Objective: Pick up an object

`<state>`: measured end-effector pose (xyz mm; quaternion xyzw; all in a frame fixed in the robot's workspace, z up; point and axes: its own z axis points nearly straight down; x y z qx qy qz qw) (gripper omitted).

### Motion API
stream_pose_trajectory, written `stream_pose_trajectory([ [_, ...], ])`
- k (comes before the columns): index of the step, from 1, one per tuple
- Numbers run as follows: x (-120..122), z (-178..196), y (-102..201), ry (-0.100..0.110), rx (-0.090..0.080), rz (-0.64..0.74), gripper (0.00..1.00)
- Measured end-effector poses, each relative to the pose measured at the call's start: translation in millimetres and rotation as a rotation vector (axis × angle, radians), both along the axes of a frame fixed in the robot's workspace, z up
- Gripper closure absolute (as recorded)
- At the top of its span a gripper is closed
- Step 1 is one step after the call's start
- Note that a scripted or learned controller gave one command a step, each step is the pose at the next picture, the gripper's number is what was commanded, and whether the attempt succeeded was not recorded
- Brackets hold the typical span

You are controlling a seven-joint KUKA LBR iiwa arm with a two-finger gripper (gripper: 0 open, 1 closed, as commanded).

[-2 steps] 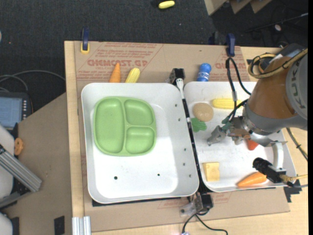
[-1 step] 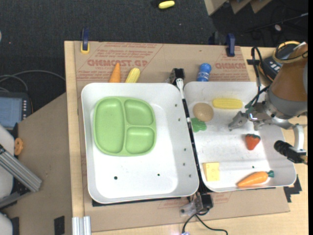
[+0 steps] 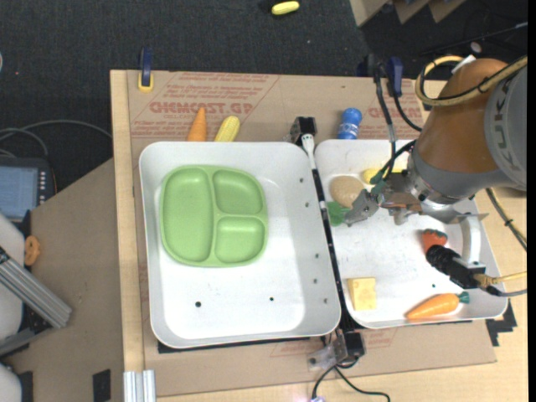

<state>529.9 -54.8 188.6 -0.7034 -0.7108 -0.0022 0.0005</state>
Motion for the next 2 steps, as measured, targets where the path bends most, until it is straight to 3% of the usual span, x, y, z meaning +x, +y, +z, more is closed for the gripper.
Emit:
stream_pose_trajectory([
  [1,75,-4,-6,-0.004,-0.005,-0.007,0.00],
  [2,44,-4,65,0.007,-0.001,-0.004,0.00],
])
